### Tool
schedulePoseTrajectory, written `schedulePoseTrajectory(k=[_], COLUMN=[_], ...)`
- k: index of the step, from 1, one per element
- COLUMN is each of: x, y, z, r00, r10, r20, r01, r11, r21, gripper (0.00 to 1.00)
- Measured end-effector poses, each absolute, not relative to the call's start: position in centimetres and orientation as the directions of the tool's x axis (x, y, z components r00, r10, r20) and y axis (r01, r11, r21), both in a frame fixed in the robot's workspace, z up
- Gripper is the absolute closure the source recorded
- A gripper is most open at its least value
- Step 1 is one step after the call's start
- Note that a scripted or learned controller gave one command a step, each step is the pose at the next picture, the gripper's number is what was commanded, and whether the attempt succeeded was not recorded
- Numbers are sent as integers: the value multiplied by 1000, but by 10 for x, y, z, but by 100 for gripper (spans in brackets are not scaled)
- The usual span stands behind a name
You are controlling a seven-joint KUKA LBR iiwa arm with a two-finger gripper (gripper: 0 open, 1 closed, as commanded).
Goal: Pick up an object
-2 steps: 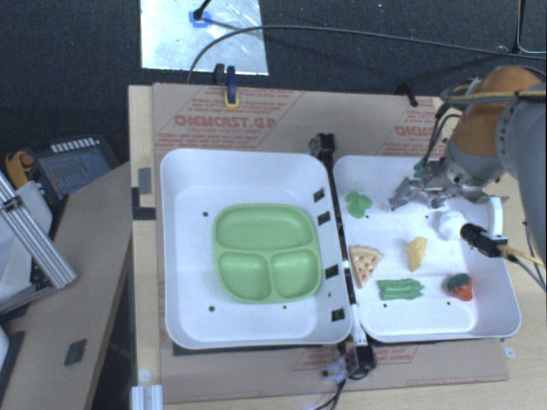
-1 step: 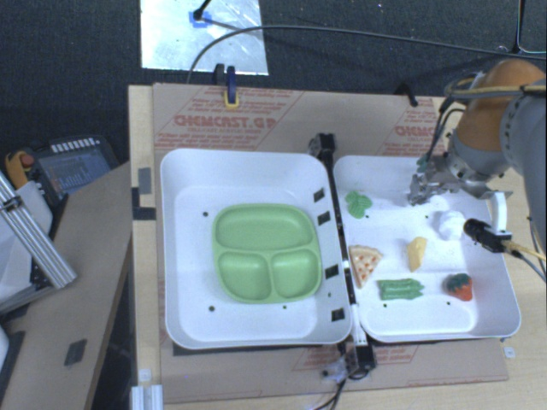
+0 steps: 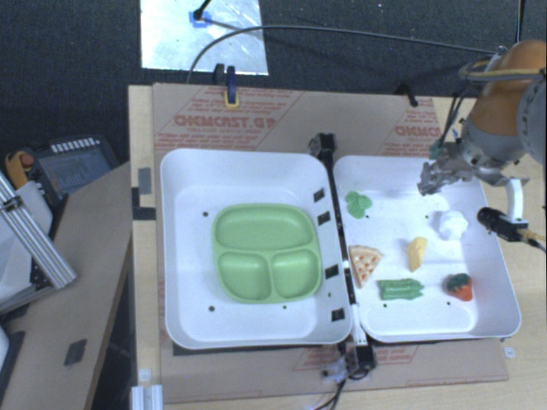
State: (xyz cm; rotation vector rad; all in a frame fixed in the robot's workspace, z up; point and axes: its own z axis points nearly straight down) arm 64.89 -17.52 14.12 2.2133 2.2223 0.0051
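Note:
The right bin holds a green leafy piece, a pizza slice, a yellow piece, a green bean pod, a white lump and a red and green piece. My gripper hangs over the back of that bin, right of the leafy piece and above the white lump. Nothing shows between its fingers.
The left bin carries a green divided tray. A black divider with clips runs between the bins. A grey device and a metal rail sit off the bench at the left.

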Motion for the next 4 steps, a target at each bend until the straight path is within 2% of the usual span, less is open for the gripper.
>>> schedulePoseTrajectory(k=[2, 3, 4], x=[650, 647, 636], y=[-166, -109, -64], z=[233, 223, 219], r00=[-6, -9, -8], r10=[1000, 1000, 1000], r20=[-1, 2, 1], r01=[1000, 1000, 1000], r11=[6, 9, 8], r21=[7, 1, 0], gripper=[100, 100, 100])
